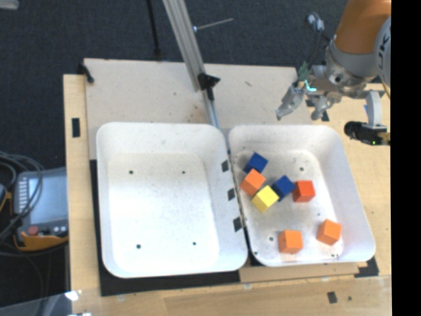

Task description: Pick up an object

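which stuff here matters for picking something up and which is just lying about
For the job:
gripper, above the right bin's far edge
right bin
blue cubes
orange cubes
yellow cube

Lying about:
left bin
metal rail
pendant

wooden bench (75,196), two white bins (164,196) (side by side)

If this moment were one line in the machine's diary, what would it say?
tool: above right bin's far rim, nothing held | right bin: seven blocks, untouched | pick: not yet done
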`<state>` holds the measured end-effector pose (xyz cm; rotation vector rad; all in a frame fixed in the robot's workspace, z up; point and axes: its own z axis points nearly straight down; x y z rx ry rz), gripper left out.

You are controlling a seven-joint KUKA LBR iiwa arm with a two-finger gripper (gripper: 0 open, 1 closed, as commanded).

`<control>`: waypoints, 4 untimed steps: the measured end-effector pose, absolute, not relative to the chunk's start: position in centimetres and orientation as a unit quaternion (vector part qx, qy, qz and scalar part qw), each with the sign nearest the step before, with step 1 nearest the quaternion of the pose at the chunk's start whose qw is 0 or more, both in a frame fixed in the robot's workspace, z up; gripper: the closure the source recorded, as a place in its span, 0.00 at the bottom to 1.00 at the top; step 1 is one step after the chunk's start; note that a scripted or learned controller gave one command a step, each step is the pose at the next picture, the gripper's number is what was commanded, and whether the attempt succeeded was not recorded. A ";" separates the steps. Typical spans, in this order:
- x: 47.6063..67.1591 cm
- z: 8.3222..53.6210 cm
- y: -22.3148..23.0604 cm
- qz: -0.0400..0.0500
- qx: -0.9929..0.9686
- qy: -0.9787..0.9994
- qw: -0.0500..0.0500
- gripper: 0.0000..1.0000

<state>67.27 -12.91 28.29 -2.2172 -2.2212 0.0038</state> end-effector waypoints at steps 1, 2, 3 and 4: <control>67.3 28.6 -13.0 0.001 -0.706 -0.708 -0.001 0.00; 67.1 24.2 -13.8 0.002 -0.708 -0.707 0.000 0.00; 67.7 19.5 -13.4 0.002 -0.706 -0.708 0.001 0.00; 67.4 15.3 -13.2 0.002 -0.707 -0.707 0.000 0.00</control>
